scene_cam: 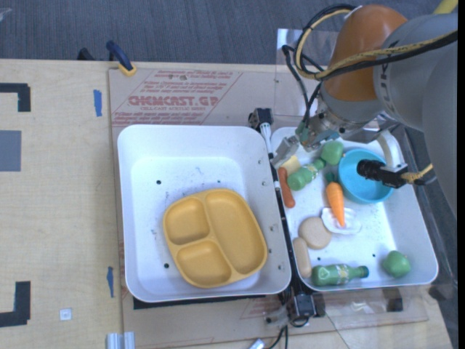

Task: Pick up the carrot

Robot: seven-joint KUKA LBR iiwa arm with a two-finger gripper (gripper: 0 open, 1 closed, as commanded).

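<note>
The carrot (pixel 335 201) is a short orange cone lying near the middle of the right bin (pixel 414 227). Its tip points toward the near edge and rests on a small white item (pixel 347 225). My gripper (pixel 304 138) hangs over the far left corner of that bin. It sits up and to the left of the carrot, apart from it, with nothing visibly held. The grey arm with its orange band (pixel 361 42) reaches in from the upper right.
Around the carrot lie a blue bowl (pixel 360 179), a green ball (pixel 332 153), a small green bottle (pixel 305 177), a red-orange stick (pixel 285 187), a tan disc (pixel 314 233), a green bottle (pixel 338 273) and a lime (pixel 396 264). A yellow divided plate (pixel 213 236) lies in the left bin (pixel 145 195).
</note>
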